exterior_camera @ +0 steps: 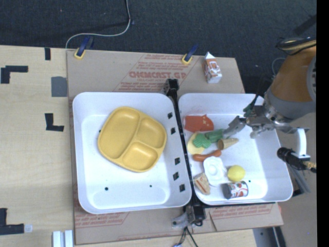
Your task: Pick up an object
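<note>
Hand (232, 129) over the right bin (272, 189)
Its grip state cannot be told; green toy (211, 138) lies just at its tip, yellow ball (236, 173) below it.

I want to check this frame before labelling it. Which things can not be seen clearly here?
- Gripper, camera view: too small and dark to tell whether it grips anything.
- Can label: too small to read.
- Small carton behind the bins: its print is blurred.
- Arm: cut off by the right edge.
- Toy food under the green piece: partly hidden by overlap.
</note>
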Robot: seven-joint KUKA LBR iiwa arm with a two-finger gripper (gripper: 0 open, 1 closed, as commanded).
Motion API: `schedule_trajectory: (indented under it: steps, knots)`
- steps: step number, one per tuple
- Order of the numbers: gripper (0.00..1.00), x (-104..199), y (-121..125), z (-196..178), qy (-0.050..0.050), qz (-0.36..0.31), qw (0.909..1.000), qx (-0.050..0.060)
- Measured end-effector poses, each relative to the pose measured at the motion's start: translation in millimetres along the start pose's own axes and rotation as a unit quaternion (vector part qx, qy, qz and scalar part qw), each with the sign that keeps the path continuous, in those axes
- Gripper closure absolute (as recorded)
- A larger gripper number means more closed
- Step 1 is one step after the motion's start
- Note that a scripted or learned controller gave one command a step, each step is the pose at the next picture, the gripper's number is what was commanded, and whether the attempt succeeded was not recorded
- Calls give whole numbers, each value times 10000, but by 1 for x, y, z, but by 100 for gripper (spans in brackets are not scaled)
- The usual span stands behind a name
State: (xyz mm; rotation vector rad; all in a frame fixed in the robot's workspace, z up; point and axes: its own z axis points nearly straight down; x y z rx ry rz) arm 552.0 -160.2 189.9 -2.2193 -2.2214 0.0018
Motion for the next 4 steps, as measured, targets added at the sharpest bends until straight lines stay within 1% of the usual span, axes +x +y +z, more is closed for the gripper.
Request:
schedule_trajectory:
  steps: [1, 2, 3, 4]
  knots:
    - [0, 32, 40, 87, -39, 12, 9999, -99]
    - [0, 47, 77, 105, -6, -14, 10000, -27]
    - [0, 58, 104, 105, 0, -10, 10000, -13]
    - [100, 57, 102, 96, -6, -9, 10000, -5]
